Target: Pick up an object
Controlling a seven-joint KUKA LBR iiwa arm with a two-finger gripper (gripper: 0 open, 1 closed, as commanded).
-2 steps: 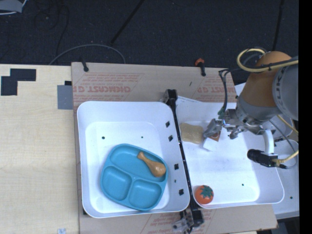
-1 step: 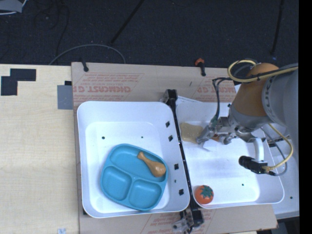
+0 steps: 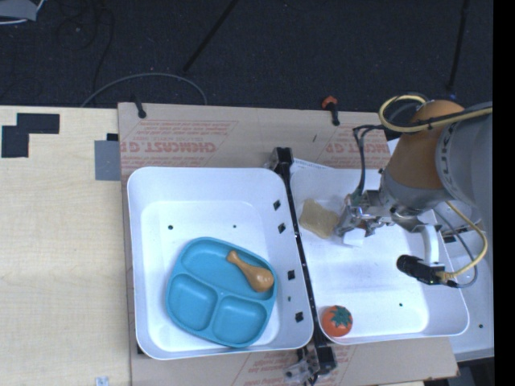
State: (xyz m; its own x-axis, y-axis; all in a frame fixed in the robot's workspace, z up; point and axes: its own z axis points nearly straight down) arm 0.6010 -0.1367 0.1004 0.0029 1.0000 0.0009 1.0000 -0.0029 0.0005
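Your end effector [image 3: 352, 230] sits low in the right bin [image 3: 378, 292] in the camera view, toward that bin's far left part, on an arm [image 3: 459, 159] that reaches in from the tabletop's right edge. From this slanted view you cannot tell whether it is spread or pressed together, and nothing is visibly pinched in it.

The nearest candidate is a flat tan piece [image 3: 317, 219]. It lies just beside the end effector on its left, close to the black rail [image 3: 294, 240] that divides the two bins. You cannot tell whether the two touch. My reading is that the program aimed at this piece because it is the closest thing. It lies flat and hugs the bin's left wall, so a straight-down grasp has little to bite on.

A small tomato [image 3: 337, 320] rests in the right bin's near left corner, well apart from the end effector. It is round and free on its far and right sides, so it looks the easier pick.

The left bin [image 3: 153, 215] holds a blue divided plate [image 3: 201, 304] toward its near edge. A toy drumstick [image 3: 251, 269] lies slantwise on the plate's right side. Both are beyond the rail, so you would need a longer reach.

Judge the pick as not yet made.
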